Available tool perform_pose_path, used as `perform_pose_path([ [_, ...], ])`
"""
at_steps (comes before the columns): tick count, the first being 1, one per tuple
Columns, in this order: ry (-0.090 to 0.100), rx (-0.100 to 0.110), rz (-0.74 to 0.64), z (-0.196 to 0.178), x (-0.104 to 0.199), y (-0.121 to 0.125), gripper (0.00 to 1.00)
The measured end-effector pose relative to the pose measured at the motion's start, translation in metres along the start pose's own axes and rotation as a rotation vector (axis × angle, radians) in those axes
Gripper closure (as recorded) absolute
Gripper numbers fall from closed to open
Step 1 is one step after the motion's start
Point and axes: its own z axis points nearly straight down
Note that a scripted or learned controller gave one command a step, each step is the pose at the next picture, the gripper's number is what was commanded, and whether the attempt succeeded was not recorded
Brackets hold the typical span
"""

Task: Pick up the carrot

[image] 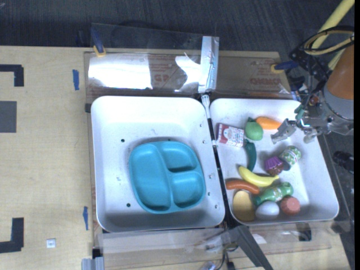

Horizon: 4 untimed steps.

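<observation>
The carrot point(269, 122) is orange and lies at the back of the right bin point(329, 198), its left end against a round green fruit point(254, 130). My gripper point(296, 131) hangs over the bin's back right part, just right of the carrot's tip and a little nearer the front. Its two grey fingers point(283, 131) stand apart, open, with nothing between them. The arm's orange band point(343, 80) shows at the right edge of the view.
The right bin also holds a red-and-white carton point(229, 134), a dark green vegetable point(250, 153), a banana point(256, 177), a purple fruit point(274, 164), a white egg point(268, 208) and several other toy foods. A blue divided plate point(167, 176) sits in the left bin point(107, 151).
</observation>
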Motion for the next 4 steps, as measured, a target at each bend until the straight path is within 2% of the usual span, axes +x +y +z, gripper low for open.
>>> perform_pose_path([
  [1, -0.002, -0.002, 0.224, 0.037, -0.011, 0.039, 0.0],
  [2, -0.002, 0.001, 0.307, 0.099, -0.023, 0.104, 0.0],
  [3, 0.001, -0.02, 0.248, 0.106, -0.028, 0.094, 0.0],
  [4, -0.003, -0.024, 0.24, 0.106, -0.026, 0.068, 0.0],
])
